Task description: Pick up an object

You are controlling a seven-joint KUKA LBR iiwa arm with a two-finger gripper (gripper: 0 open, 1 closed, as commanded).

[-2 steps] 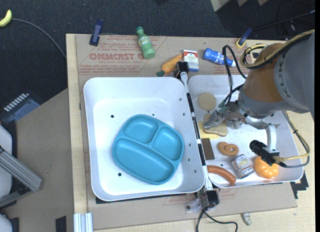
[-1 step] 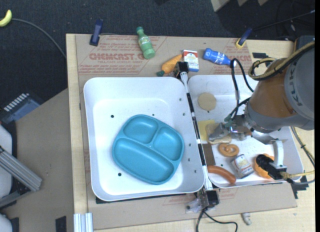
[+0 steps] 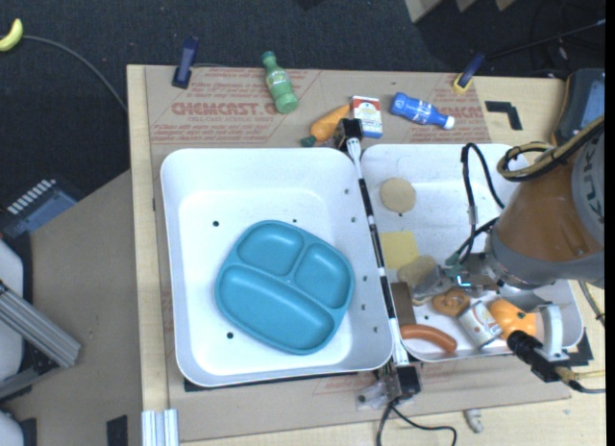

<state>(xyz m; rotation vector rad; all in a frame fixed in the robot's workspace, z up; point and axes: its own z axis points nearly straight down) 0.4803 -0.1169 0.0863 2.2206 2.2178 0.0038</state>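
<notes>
Several small play-food pieces lie in the right bin (image 3: 437, 194), and I judge the brown pastry-like piece (image 3: 448, 303) just beside my gripper (image 3: 461, 276) to be the one in hand. It sits at the near end of that bin, touching or nearly touching a tan piece (image 3: 417, 271) on its left. It looks light, rigid and smooth, probably slippery plastic, so I would take it across its narrow width, low down. Whether my fingers are spread or closed I cannot tell; my wrist hides them.

Nearer lie a red sausage (image 3: 429, 339) and, to the right, an orange piece (image 3: 511, 319) and a small white container (image 3: 478, 327). Farther off are a yellow square (image 3: 400, 245) and a round tan biscuit (image 3: 398, 194). The left bin (image 3: 192, 185) holds 1 blue divided plate (image 3: 283, 285).
</notes>
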